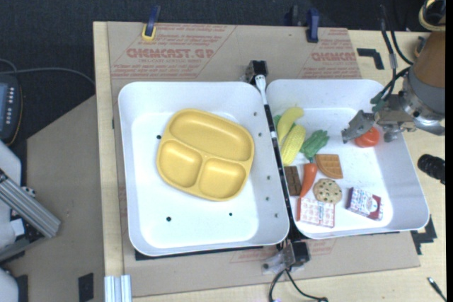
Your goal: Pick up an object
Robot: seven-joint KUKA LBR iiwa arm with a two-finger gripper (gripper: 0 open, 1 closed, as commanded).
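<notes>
A: At the near rim of the right bin (417,212) lie the flat things: a red-and-white packet (316,211), a cookie (327,189), and a second small packet (364,202). Just beyond them, a carrot (308,178), a brown bar (293,180) and a waffle-like piece (329,165).

B: And the left bin (134,152)?

A: It holds a yellow divided plate (205,153), well apart from the arm.

B: Farther back on the right?

A: Corn (293,143) and a banana (287,120) by the dividing wall, with a green piece (315,142) touching the corn. Then, toward the far right side, a red thing (367,138), likely a tomato, with the pincer (359,128) right at it.

B: Is it gripped?

A: I cannot tell. The pincer's grey body overlaps the red thing's upper edge, and from this slant I can't see whether it is apart or together, or whether the red thing sits between its tips.

B: So which step is this?

A: My judgement: the grasp itself, with the arm down in the bin at its target. Nothing looks lifted; the red thing seems to rest on the bin floor.

B: What does the next move need?

A: A firm close around the round shape, then a straight lift. It could roll or squeeze out toward the bin's right wall.
</notes>
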